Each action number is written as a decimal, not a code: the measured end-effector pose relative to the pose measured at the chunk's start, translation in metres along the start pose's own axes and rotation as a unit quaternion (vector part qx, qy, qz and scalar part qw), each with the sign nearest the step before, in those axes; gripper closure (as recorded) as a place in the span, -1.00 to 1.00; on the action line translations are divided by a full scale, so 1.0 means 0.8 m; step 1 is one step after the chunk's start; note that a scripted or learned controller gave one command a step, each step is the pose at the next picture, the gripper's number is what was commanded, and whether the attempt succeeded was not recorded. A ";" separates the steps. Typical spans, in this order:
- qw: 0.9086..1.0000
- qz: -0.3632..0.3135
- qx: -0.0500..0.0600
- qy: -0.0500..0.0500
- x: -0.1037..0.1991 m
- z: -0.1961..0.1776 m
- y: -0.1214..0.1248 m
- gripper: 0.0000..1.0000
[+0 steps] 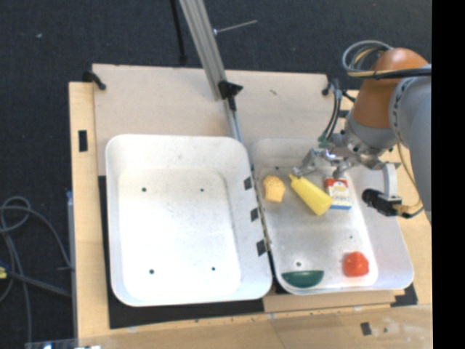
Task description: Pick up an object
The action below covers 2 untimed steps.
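Smooth yellow bottle (311,195) lain in the right bin (392,267)
Gripper (325,160) hung tilted above it; jaw state cannot be told.

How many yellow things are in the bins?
2, both in the right white bin: a small yellow lumpy piece near its left wall, and a yellow bottle beside it, mid-bin. None seem hidden.

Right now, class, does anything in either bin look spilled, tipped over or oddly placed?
Nothing stands out. The yellow bottle lies on its side in the right bin, beside a small carton, a yellow lump, a red ball and a green bowl. That reads as loose picking stock, not a spill. The gripper hovers above them.
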State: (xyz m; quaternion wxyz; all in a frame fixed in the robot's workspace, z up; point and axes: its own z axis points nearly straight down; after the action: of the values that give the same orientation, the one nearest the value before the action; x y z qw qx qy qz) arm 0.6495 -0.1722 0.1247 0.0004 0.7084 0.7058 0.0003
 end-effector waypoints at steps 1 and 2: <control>1.000 -0.001 -0.006 -0.003 -0.002 0.023 0.005 -1.00; 1.000 -0.001 -0.009 -0.004 -0.003 0.006 0.007 1.00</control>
State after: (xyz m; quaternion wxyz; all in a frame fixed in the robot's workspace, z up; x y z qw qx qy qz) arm 0.6548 -0.1750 0.1198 0.0098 0.7080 0.7061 0.0042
